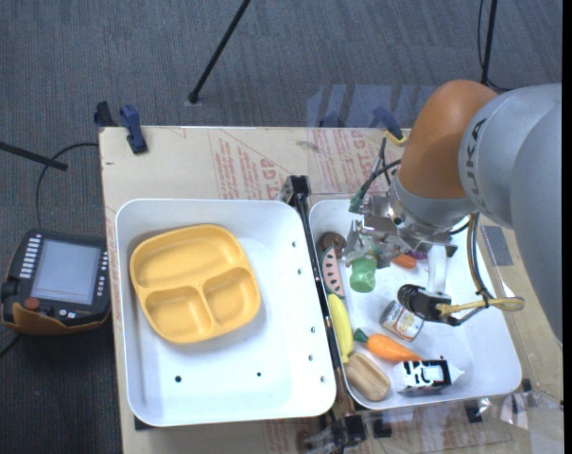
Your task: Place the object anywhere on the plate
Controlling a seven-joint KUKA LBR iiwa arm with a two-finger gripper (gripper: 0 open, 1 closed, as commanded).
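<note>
While nothing lies on the plate yet, the job looks barely begun.

Object: which toy the arm means to take I cannot say for sure; the green piece (363, 274) just under the wrist is my best guess. It sits in the right bin (498, 348), upper left part, beside a watermelon slice (333, 265).
Gripper: the gripper (375, 244) hangs low over that green piece; whether it is spread or closed I cannot tell.
Plate: the yellow plate (193, 280), three compartments, lies bare in the left bin (172, 386), well apart from the arm.
Neighbours: banana (339, 324), carrot (391, 349), bread roll (368, 375), small can (402, 321), all in the right bin.
Left to do: grasp, lift, carry across the divider, set down on the plate.
</note>
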